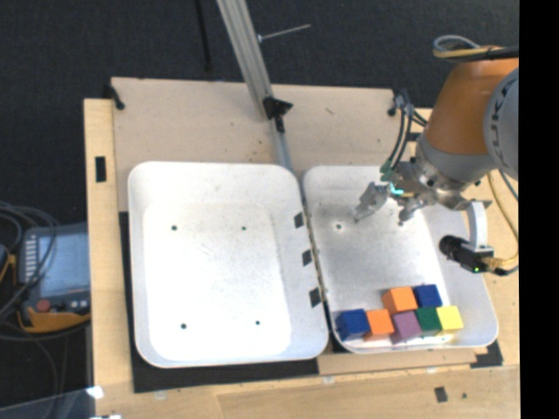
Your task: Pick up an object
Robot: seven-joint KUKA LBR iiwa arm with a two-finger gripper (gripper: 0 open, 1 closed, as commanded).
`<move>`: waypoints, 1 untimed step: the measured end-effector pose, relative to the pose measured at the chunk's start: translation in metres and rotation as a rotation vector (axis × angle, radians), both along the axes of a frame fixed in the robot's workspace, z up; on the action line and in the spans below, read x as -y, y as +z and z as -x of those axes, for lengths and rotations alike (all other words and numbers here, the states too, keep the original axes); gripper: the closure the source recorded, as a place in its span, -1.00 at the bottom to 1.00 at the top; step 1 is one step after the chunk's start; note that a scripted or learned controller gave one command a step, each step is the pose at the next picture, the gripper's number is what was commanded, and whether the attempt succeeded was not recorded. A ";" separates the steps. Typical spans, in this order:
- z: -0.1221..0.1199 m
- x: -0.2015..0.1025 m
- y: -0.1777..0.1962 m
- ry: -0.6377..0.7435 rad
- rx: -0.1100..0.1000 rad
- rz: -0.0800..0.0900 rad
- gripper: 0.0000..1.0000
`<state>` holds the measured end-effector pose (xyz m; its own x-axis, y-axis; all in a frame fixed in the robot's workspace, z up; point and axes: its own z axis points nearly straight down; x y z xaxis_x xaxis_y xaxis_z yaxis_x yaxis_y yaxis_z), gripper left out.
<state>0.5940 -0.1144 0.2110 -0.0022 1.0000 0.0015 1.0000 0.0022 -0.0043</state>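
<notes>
Overhead, arm (467, 103) above rt bin (349, 186), fingers (382, 201) apparently spread, empty

A robotics lab: a plywood bench (218, 94) on dark carpet bears two white bins (144, 234), an aluminium mast (247, 46) rises from its far edge, and a control pendant (52, 273) (cables trailing) lies off its left edge.

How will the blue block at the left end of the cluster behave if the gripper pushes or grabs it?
The blue block looks like a flat-faced cube, so it would probably slide, not roll. It appears rigid, likely keeping shape in a grasp. It sits against the orange block near the bin wall, so a push may shove neighbours or jam it.
</notes>
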 end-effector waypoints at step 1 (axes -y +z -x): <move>-0.001 0.000 0.003 -0.001 0.005 0.000 -1.00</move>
